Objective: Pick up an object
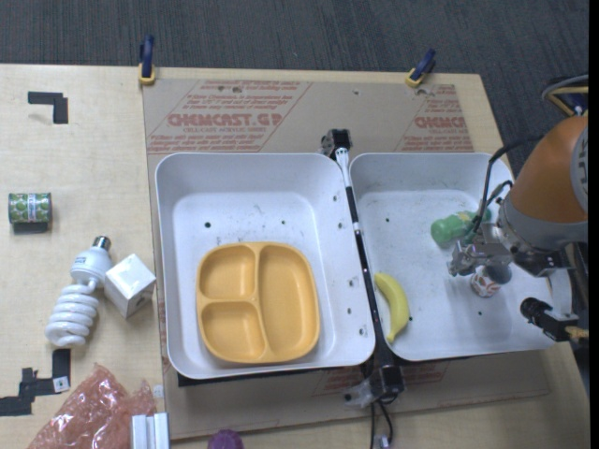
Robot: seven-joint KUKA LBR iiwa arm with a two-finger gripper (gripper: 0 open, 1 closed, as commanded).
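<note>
On my feed the left bin (178, 204) holds a yellow divided plate (257, 302) lying flat on its floor, and the right bin (412, 181) holds a banana (394, 304) against its left wall, a green object (451, 227) toward the right, and a small cup-like item (485, 283) just below it. The gripper (479, 262) sits low over the right bin between the green object and the small item, apparently touching both. I cannot tell how far it is open or whether it has hold of anything.
</note>
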